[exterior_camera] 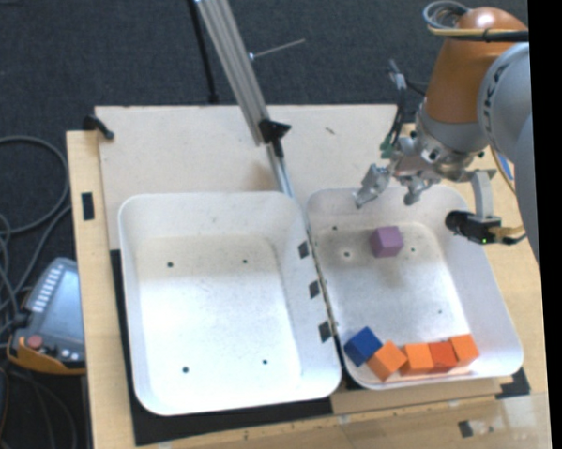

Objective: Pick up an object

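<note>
A small purple cube [387, 240] lies in the upper middle of the right bin [472, 284]. A blue cube [363, 344] and a row of several orange cubes [425, 355] sit along that bin's near wall. My gripper [389, 191] hangs above the far rim of the right bin, a little beyond and above the purple cube. Its two fingers [368, 188] are spread apart with nothing between them.
The left bin [144, 301] stands beside the right one, joined along the middle. A slanted aluminium post [240, 75] rises from the back of the bench. Cables and a handheld pendant [51, 315] lie on the floor at left.
</note>
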`<state>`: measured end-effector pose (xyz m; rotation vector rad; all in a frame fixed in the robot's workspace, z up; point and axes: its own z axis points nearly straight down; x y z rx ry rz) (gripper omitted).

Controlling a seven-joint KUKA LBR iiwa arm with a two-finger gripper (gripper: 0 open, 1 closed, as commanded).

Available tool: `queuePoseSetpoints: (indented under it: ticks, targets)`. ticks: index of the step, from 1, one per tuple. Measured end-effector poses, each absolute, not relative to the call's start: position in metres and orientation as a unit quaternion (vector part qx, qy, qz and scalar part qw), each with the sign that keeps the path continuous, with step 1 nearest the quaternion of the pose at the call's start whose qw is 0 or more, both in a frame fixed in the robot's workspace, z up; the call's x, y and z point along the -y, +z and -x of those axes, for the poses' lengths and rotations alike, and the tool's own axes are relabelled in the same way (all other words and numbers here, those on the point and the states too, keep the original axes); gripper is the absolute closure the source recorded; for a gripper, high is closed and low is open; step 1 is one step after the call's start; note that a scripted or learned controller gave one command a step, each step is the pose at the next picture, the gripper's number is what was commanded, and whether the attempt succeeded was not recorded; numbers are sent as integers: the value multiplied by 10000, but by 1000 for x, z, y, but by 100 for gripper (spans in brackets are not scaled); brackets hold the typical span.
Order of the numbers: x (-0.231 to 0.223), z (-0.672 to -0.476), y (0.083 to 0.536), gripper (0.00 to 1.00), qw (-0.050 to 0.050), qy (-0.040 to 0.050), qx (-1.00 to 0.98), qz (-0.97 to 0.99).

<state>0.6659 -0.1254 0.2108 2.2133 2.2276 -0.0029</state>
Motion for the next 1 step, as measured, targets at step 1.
queuePoseSetpoints:
  ticks: [1]
  targets:
    - [156, -679, 114, 0, -12, -27, -7065, -7077]
